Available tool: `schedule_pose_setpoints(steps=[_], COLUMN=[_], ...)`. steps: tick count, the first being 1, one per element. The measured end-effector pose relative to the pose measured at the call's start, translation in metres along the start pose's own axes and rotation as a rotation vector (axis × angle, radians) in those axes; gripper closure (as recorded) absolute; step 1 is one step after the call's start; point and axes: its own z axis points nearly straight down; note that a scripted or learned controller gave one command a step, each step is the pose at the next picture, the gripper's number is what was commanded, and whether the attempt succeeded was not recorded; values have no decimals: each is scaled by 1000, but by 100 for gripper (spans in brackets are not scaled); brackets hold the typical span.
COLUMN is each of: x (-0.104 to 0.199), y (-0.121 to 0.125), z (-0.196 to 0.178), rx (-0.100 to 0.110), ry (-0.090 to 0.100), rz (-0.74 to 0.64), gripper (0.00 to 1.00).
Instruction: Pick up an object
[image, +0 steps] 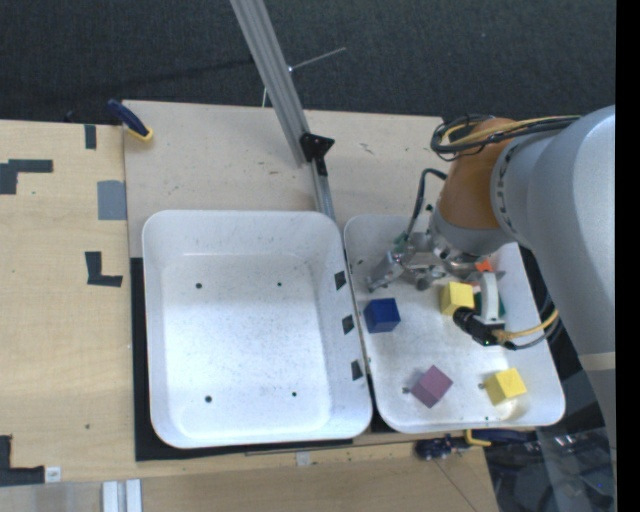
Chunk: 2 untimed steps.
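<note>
We view the bench (230, 170) from above, with the arm (560, 190) reaching in from the right over the right bin (400, 400). The end effector (400, 262) hangs low in that bin's upper part, just above the blue cube (382, 315); we cannot tell how wide it stands, and we see nothing held in it. We judge the step in hand to be the approach. To do it well, we would centre the tool over one cube, the blue being nearest, square to its flat faces, and descend straight so as not to nudge it against the bin wall. We count two white bins, left (250, 330) and right, and four blocks, all in the right bin: one blue, one purple (432, 385), two yellow (458, 297) (505, 385).
</note>
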Motion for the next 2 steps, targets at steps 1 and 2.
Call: schedule_pose_setpoints(steps=[1, 2], x=[1, 1], y=[1, -1], z=[-13, -55], rx=[-3, -9], ry=[2, 1], rz=[-2, 0], gripper=[100, 100])
